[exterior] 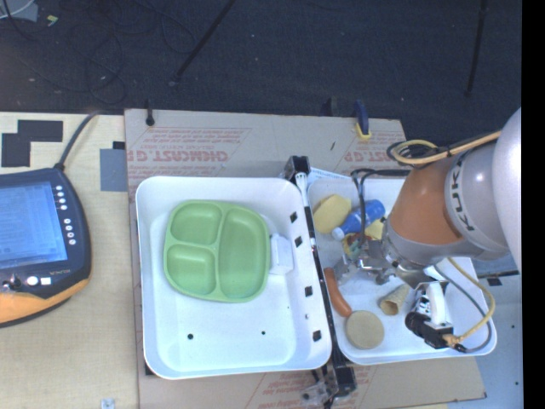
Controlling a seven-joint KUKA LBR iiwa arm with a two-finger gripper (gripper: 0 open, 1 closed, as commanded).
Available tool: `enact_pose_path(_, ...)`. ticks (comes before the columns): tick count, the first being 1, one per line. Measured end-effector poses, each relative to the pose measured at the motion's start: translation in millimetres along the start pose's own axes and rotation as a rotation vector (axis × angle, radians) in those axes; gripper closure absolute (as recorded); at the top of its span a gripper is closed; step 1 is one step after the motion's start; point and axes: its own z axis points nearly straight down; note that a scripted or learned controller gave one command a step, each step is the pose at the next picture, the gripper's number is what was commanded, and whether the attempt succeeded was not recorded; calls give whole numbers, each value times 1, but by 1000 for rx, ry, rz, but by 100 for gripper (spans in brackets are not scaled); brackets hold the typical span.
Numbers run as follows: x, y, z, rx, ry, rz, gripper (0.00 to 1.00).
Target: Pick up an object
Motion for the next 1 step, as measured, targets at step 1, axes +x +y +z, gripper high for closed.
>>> enact_pose_path(1, 1, 3, -11, 2, 8, 1, 100)
